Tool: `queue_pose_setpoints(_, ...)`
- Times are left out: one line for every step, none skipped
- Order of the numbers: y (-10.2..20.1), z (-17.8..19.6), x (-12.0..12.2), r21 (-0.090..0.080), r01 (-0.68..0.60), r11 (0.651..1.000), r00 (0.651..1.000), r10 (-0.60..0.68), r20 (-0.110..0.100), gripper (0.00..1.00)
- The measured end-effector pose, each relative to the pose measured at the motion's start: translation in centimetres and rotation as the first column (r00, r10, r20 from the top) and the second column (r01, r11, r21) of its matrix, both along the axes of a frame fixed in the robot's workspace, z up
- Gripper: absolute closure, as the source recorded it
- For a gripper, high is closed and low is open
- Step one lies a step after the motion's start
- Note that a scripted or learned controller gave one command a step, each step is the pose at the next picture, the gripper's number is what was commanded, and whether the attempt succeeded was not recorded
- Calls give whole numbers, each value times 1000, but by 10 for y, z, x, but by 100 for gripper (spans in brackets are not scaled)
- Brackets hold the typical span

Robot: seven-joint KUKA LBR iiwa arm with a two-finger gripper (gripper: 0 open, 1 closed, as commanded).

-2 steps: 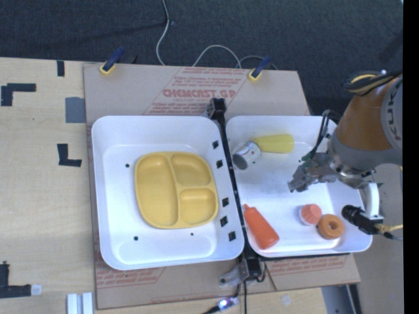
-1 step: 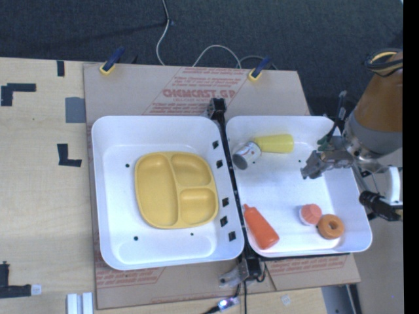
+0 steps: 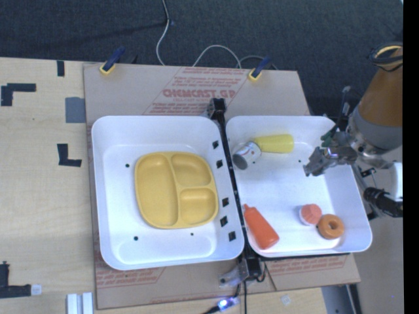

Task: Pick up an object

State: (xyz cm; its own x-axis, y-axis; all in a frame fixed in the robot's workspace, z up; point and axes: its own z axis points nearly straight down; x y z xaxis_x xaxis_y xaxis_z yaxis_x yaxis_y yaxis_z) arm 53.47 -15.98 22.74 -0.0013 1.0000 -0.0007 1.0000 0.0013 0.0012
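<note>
Beside my end effector [image 3: 316, 164], grip state unclear: yellow corn toy [image 3: 273, 143], light, stiff, slick; grasp mid-body.

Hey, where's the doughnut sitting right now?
The doughnut lies in the near right corner of the right bin, touching the pink ball on its left and below the gripper.

The arm [image 3: 383, 103] is cut off by the right edge; the gripper [image 3: 319, 162] is too small and dark to read.
</note>
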Motion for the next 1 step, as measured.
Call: queue_pose_setpoints(56,-7,11,2,-5,1000,1000,5,-3,100)
